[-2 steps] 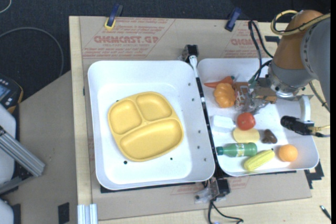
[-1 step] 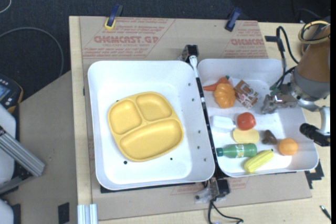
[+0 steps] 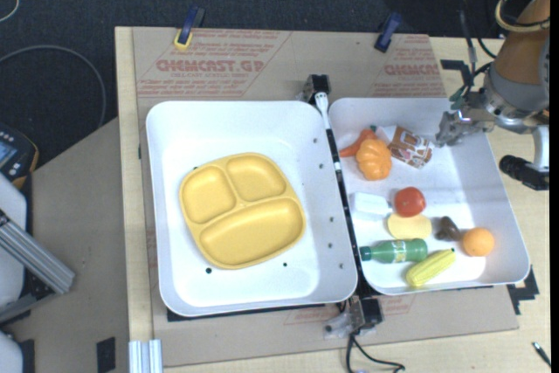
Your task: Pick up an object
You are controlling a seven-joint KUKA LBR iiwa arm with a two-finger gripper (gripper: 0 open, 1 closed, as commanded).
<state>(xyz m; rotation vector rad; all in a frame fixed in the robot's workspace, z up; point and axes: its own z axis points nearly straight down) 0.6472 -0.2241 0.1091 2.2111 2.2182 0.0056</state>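
The right bin (image 3: 489, 179) holds several toy foods: an orange pumpkin (image 3: 373, 159), a brown-and-white wrapped snack (image 3: 410, 148), a red tomato (image 3: 409, 202), a pale yellow piece (image 3: 409, 227), a green bottle (image 3: 395, 252), a yellow corn cob (image 3: 430, 267), an orange ball (image 3: 478, 241) and a small brown piece (image 3: 447, 228). My gripper (image 3: 451, 127) hangs at the bin's upper right, just right of the wrapped snack. Nothing shows between its fingers.
The left bin (image 3: 166, 188) carries a yellow divided plate (image 3: 242, 208). Blue clamps (image 3: 186, 28) hold the cardboard base at the back. Black clips sit between the bins. The arm's grey and orange wrist (image 3: 521, 65) stands over the right bin's far corner.
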